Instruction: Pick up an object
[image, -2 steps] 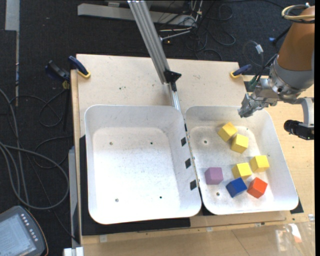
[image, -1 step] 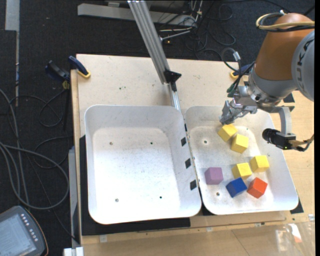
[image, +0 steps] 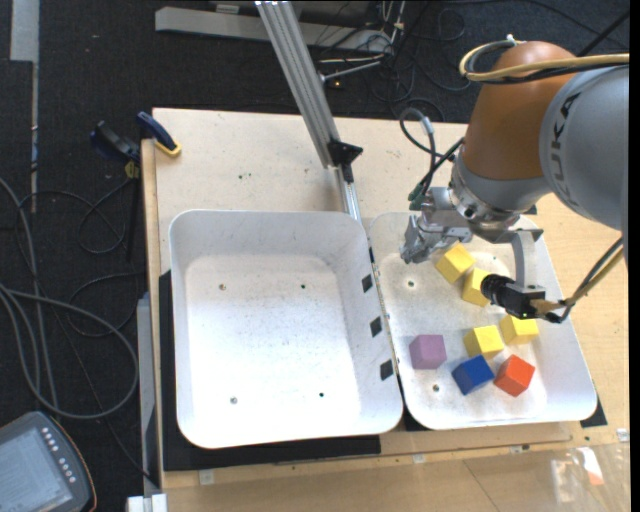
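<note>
Yellow block (image: 454, 264): just beside gripper (image: 415, 249); looks light, rigid; grip flat opposite faces.
Gripper opening: cannot tell; nothing visibly held.

Jaws (image: 418, 243) over right bin (image: 570, 400) beside yellow block (image: 454, 265)

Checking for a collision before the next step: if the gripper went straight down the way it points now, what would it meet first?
Probably bare floor of the right bin. The gripper points down at the bin's far left part, just left of a yellow block. Depth is unclear from this slant, so it might graze that block.
</note>
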